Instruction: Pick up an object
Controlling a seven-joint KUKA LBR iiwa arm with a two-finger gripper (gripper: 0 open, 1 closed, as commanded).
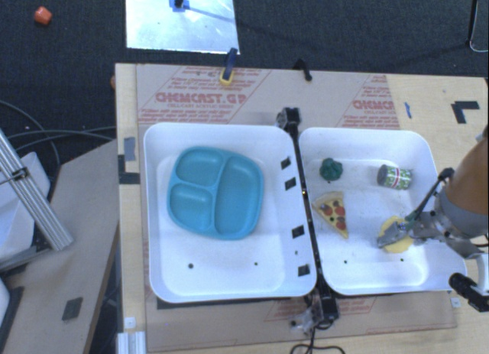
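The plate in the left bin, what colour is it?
The plate is light blue, clearest in the camera view.

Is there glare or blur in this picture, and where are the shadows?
Camera view: the white bins look bright, near washed out; the metal sheet on the floor glares; the gripper casts a small shadow beside the yellow object; the can label is too soft to read.

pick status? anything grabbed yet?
Done: the arm has reached into the right bin, and the tool sits low at the yellow piece. In hand: nothing clearly; I can't tell if that piece is gripped, and it lies on the bin floor. Left: secure the grip and lift. The pizza slice, green lump and can lie apart from the tool; the blue plate sits in the left bin.
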